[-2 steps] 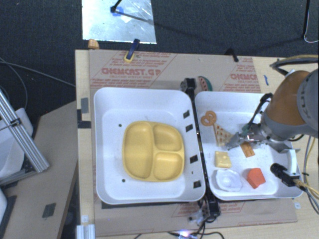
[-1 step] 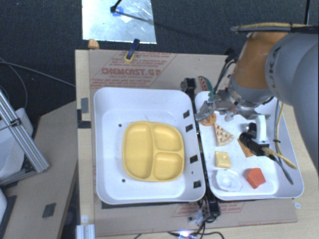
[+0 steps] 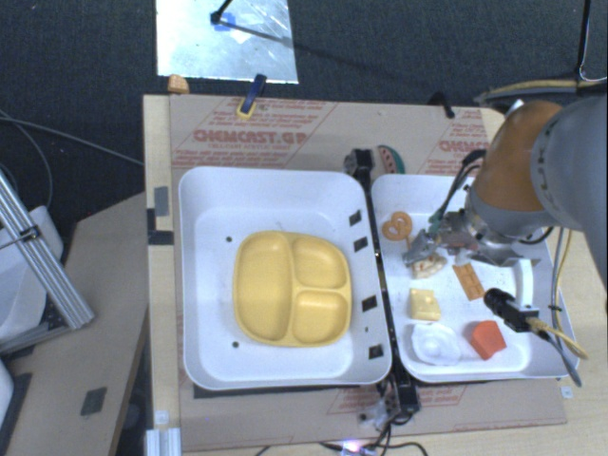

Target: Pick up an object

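The right bin [image 3: 541, 364] holds a pretzel-shaped piece [image 3: 397, 224], a pale beige item [image 3: 428, 267], a brown cracker stick [image 3: 466, 280], a yellow block [image 3: 424, 304], a white round piece [image 3: 435, 344] and an orange-red block [image 3: 486, 339]. My gripper [image 3: 422, 249] reaches in from the right and hangs low over the upper middle of this bin. It is just above the beige item, with the pretzel to its left. Part of the beige item is hidden under the gripper. I see nothing lifted off the bin floor.
A yellow divided plate [image 3: 290, 286] lies in the left bin [image 3: 204, 207]. On the cardboard behind the bins are a yellow and blue tool [image 3: 252, 96] and a small tan cube [image 3: 177, 84]. A shiny sheet [image 3: 190, 36] lies further back.
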Robot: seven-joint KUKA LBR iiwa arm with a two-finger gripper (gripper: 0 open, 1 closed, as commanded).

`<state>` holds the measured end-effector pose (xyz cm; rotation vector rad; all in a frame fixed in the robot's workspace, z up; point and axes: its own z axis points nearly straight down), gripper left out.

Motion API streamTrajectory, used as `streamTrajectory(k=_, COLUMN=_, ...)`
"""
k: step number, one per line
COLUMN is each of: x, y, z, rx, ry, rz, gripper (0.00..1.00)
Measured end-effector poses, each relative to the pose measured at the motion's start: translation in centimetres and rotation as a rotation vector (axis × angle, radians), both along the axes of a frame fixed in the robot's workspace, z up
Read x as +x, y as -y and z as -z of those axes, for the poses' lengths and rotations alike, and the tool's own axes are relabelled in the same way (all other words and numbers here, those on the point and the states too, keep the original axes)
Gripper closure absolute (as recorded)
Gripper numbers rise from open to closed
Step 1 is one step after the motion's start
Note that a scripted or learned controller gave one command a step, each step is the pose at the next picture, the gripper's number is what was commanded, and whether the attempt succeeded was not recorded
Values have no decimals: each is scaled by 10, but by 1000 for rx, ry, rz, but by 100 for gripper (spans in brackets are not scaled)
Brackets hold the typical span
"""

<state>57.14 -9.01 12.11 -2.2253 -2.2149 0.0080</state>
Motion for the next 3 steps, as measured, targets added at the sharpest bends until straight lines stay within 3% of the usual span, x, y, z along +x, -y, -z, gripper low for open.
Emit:
streamTrajectory(k=2, x=2, y=-4, z=-4, rx=2, ry=6, rz=-7, gripper=0)
streamTrajectory(k=3, x=-38, y=-7, z=39, rx=4, ry=0, rz=-4, gripper=0)
